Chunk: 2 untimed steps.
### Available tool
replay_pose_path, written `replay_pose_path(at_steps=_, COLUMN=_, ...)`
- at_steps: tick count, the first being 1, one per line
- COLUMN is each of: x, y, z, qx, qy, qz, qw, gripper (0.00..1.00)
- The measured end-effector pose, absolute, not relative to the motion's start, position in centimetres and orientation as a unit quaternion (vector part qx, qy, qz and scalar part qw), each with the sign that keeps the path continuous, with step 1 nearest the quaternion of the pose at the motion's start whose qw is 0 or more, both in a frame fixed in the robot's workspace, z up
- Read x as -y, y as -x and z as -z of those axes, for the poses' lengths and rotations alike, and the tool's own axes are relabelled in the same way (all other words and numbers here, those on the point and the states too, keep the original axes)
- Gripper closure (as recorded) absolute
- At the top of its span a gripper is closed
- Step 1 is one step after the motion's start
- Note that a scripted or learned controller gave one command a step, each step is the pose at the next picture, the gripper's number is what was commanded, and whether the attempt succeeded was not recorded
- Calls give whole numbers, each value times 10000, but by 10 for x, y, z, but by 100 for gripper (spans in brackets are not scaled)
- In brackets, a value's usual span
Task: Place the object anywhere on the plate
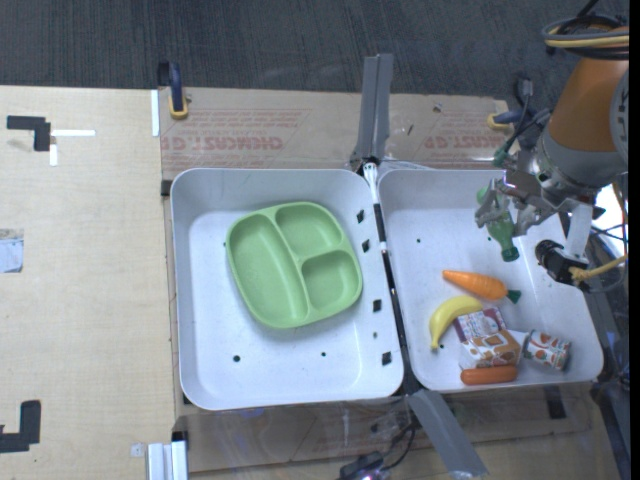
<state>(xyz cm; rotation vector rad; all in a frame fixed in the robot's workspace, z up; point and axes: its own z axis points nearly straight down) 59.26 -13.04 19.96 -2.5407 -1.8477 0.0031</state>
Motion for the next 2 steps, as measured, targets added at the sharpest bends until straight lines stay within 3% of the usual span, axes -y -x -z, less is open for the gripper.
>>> replay_pose_path(at_steps=1, x=84, y=-542, z=-192, qx=6449, qy=7643, qz=-9, qw=5, gripper=100)
replay_pose_path(at_steps=2, x=37, y=-641, z=-202, qx=7260, qy=6877, qz=-7, qw=-2, gripper=100)
